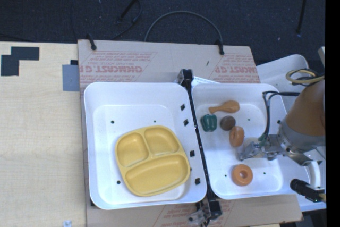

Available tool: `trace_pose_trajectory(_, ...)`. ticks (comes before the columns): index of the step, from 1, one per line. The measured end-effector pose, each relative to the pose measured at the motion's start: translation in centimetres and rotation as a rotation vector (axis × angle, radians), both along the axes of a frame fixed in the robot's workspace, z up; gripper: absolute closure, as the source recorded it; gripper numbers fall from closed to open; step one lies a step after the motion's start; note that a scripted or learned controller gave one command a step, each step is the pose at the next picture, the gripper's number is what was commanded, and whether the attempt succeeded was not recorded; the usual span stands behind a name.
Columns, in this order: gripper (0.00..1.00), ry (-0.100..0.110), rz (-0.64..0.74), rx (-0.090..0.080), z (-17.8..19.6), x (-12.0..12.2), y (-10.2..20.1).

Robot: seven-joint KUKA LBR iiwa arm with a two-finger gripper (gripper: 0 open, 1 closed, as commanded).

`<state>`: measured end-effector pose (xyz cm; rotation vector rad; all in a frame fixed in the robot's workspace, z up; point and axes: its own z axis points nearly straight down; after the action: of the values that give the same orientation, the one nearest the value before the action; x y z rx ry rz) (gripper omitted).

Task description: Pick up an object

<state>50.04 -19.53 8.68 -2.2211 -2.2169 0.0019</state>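
A: Has anything been picked up yet?

B: Not that I can see. The gripper [245, 153] sits low in the right bin [272, 184], toward its right wall, and nothing shows between its fingers. Whether they are spread or pressed together, I cannot tell.

A: What is closest to it?

B: The donut [242, 174] by the bin's near edge, and the potato [236, 136] at mid-bin. Both rest on the floor, so the grasp and lift are left.

A: And the left bin [101, 109]?

B: A yellow tray [153, 159], untouched.

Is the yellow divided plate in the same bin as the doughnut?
No, the yellow divided plate lies in the left bin, while the doughnut sits in the right bin.
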Motion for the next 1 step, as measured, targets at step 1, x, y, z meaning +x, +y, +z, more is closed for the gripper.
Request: trace_pose_trajectory(1, 1.00, -0.001, -0.003, 0.000, 1.14, 0.04, -0.09)
